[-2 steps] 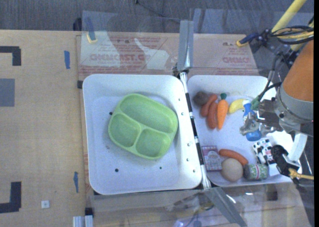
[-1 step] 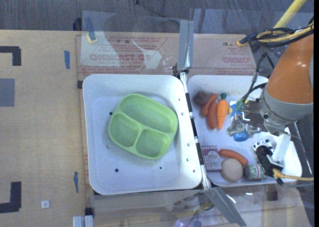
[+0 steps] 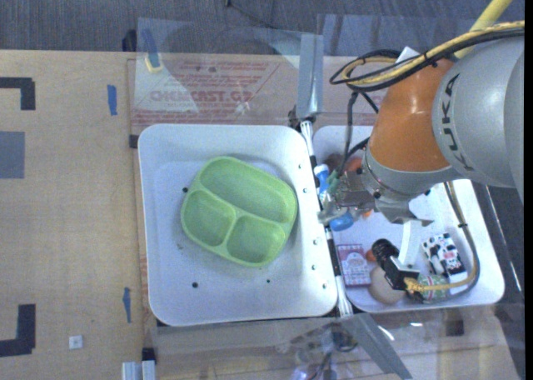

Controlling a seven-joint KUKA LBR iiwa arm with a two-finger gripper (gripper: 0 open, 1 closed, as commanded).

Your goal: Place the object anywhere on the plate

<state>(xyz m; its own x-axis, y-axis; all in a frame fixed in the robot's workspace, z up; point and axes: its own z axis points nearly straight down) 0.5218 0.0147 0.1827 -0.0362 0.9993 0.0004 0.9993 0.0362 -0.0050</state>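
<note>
Camera view: green plate (image 3: 240,211) in the left bin (image 3: 166,287).
Jaws (image 3: 337,207) hang over the right bin's (image 3: 487,278) left edge, clenched on a blue object (image 3: 340,222).

The gripper (image 3: 337,203) hangs over the right bin's (image 3: 487,274) left edge, with something blue (image 3: 340,222) right at its tip. The green 3-compartment plate (image 3: 240,212) lies well to its left in the left bin (image 3: 166,287). Small objects (image 3: 416,266) clutter the bin floor below-right of it.
</note>
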